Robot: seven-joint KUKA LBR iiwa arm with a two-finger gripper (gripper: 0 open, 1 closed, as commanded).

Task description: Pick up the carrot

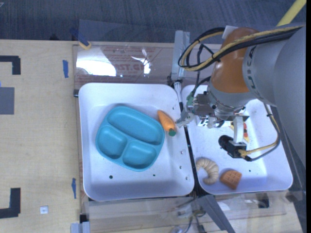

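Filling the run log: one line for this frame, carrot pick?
carrot: left bin, beside blue tray, not held | gripper: over the divide between bins, near carrot | right bin: croissant, waffle piece

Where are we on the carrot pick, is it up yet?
Not yet. The carrot lies in the left bin, against the blue divided plate's right edge. The gripper is low beside it, near the divider between bins. Grasping and lifting are left.
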